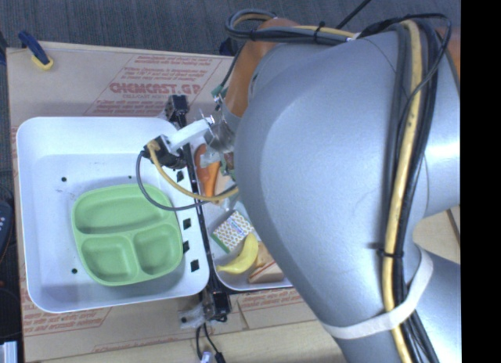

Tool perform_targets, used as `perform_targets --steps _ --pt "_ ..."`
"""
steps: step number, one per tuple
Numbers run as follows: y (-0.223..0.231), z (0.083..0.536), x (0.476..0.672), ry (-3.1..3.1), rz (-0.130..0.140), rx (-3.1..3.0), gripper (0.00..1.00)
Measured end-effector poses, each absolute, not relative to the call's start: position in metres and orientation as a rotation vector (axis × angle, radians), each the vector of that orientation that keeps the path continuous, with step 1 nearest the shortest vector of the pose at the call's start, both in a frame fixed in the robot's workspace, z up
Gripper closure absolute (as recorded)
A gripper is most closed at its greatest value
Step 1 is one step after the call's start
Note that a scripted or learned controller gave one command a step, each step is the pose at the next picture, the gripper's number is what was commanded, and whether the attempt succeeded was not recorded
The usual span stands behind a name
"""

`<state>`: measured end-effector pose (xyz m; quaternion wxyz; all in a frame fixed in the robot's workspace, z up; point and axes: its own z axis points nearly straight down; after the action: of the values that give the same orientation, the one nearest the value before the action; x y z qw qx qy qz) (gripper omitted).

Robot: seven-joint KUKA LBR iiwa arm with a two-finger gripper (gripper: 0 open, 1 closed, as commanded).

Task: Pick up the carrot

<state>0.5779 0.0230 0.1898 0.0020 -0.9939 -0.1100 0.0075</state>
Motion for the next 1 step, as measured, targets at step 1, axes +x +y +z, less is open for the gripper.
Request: perform_targets --steps 1 --pt "0.0529 0.2610 0.4771 -0.418 0.013 -3.106 0.00"
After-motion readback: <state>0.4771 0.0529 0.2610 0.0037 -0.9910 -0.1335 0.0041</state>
